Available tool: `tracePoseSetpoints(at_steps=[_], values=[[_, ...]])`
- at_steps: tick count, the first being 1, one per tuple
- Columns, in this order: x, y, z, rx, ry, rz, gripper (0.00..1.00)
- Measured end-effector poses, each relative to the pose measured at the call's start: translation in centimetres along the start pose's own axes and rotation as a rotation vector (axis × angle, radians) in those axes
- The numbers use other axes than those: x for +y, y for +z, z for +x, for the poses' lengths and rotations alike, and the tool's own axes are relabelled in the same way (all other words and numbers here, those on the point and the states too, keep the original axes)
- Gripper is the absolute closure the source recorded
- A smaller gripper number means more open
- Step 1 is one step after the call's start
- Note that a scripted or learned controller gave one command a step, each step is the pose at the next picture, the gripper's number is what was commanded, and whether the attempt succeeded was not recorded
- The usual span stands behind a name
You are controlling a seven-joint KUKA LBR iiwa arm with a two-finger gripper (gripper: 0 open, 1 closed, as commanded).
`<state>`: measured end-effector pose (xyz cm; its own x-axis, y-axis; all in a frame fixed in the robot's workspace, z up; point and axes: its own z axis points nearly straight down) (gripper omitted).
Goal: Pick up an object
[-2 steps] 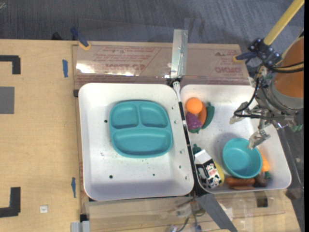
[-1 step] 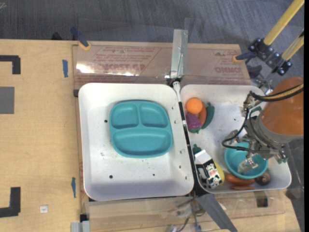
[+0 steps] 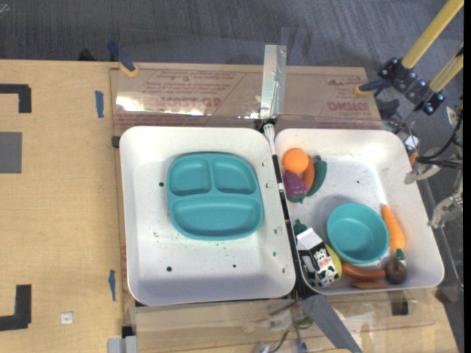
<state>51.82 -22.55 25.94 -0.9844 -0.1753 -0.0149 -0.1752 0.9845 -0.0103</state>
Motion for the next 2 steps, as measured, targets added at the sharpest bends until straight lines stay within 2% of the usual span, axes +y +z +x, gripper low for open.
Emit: tracePoseSetpoints(at_steps=[1, 2], values=[[0.2, 17.0, -2.6, 0.003, -0.185, -0.011, 0.00], [-1.6, 10.1, -11.3, -0.001, -0.399, -0.006, 0.00]])
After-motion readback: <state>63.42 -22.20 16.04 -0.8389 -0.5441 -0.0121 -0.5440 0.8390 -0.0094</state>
